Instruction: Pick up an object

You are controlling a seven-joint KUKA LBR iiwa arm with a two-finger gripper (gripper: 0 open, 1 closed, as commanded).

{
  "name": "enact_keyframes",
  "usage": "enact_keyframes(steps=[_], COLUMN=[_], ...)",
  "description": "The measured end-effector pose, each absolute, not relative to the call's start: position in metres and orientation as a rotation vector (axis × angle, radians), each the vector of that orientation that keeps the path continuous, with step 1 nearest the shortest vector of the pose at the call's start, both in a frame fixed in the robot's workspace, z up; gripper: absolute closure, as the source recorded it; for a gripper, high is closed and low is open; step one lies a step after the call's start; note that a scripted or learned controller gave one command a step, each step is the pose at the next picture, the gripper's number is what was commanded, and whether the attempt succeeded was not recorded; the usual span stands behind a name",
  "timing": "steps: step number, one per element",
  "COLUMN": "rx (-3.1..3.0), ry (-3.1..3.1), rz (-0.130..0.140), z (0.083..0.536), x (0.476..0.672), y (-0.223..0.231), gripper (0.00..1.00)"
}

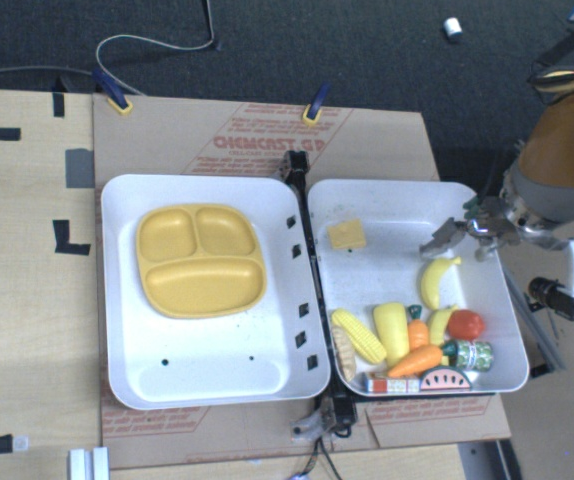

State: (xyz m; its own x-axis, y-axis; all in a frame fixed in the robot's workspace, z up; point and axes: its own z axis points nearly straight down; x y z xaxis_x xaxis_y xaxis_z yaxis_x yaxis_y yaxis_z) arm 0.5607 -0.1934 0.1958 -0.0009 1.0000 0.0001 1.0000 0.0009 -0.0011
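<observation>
Cardboard sheet covers bench under two white bins; dark carpet behind w/ a cable. Left bin has a yellow divided plate. Right bin holds toy food. Gripper is spread wide, nothing btwn fingers, hanging over right bin's right side. Banana lies just below it, apart.

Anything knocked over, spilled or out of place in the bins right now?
Nothing stands out. The yellow divided plate lies flat in the left bin; the toy food, including banana and corn, sits inside the right bin.
</observation>
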Motion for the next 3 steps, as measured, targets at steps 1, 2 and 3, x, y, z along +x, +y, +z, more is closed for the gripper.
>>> enact_keyframes(steps=[1, 2, 3], rx=[-2.222, -2.223, -2.22], ry=[-2.224, -2.226, -2.225], rz=[-0.002, -0.003, -0.001], z=[0.086, 0.096, 0.206], x=[0.572, 0.573, 0.536], y=[-0.2, -0.2, -0.164], gripper=[0.0, 1.0, 1.0])
